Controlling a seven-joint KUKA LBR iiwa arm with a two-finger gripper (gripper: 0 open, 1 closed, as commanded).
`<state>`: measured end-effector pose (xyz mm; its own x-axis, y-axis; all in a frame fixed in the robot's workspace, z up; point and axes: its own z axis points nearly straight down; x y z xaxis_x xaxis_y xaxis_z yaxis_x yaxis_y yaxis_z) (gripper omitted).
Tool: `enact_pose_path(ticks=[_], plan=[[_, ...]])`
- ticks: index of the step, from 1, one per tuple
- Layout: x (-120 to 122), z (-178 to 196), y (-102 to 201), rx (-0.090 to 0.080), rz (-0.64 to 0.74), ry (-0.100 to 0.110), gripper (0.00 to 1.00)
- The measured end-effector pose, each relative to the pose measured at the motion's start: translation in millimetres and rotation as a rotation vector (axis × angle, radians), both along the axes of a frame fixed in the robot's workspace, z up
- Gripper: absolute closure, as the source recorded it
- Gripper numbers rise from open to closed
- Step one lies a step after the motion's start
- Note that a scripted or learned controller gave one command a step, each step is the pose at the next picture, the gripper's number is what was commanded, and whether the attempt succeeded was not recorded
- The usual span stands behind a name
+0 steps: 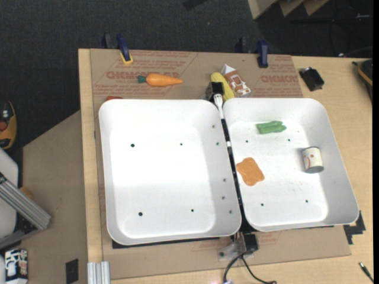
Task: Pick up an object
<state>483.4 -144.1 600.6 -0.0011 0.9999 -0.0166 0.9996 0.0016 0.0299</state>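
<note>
- The surface is a tan cardboard-covered board with faded red print along its far strip.
- Two shallow white bins sit on it, touching: the left bin and the right bin.
- A toy carrot lies beyond the left bin.
- Blue clamps grip the far edge.

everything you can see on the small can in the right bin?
The small can is a short cylinder lying on its side on the floor of the right bin, near the bin's right wall. Its body looks white or pale grey, with a small reddish mark on the face turned toward the left. It looks intact. Nothing touches it; the orange piece and green piece lie apart.
</note>
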Motion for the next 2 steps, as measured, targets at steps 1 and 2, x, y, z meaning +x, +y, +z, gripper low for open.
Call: enact_pose_path(ticks=[1, 2], plan=[[0.0, -0.5, 0.1, 0.001, 0.0, 0.001, 0.0], [0.6, 10.9, -0.1, -0.002, 0.0, -0.005, 1.0]])
